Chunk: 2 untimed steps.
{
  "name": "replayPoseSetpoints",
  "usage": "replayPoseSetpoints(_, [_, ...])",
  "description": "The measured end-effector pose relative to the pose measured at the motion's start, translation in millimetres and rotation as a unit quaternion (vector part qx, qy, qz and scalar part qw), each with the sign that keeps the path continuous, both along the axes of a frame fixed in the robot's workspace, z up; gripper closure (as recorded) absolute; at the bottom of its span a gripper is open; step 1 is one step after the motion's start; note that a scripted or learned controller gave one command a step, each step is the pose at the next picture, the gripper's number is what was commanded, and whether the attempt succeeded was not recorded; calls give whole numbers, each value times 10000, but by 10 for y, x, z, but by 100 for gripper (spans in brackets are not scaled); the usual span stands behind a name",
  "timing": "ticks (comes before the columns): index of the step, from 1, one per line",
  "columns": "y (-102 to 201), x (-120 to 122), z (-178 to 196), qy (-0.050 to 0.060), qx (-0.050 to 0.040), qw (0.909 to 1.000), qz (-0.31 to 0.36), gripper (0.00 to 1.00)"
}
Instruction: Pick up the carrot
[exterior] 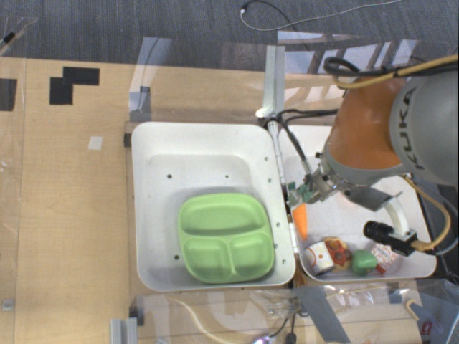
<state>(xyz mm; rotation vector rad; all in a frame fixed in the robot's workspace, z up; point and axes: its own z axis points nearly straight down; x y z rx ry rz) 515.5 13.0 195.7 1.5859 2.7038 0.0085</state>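
One green tray (226, 237), one carrot (300, 220), two bins (158, 163)

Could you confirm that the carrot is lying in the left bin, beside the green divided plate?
Not quite: the camera view shows the carrot in the right bin, against its left wall. The green divided plate does sit in the left bin.

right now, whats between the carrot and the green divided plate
The camera view shows the two bins' adjoining rims running between them: the carrot lies against the right bin's left wall, and the green divided plate sits in the left bin.
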Motion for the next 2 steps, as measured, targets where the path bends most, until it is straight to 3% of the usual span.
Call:
replayPoseSetpoints(1, [360, 811, 590, 3, -6, 9986, 520, 100])
replayPoseSetpoints(2, [361, 810, 588, 6, -7, 9986, 522, 0])
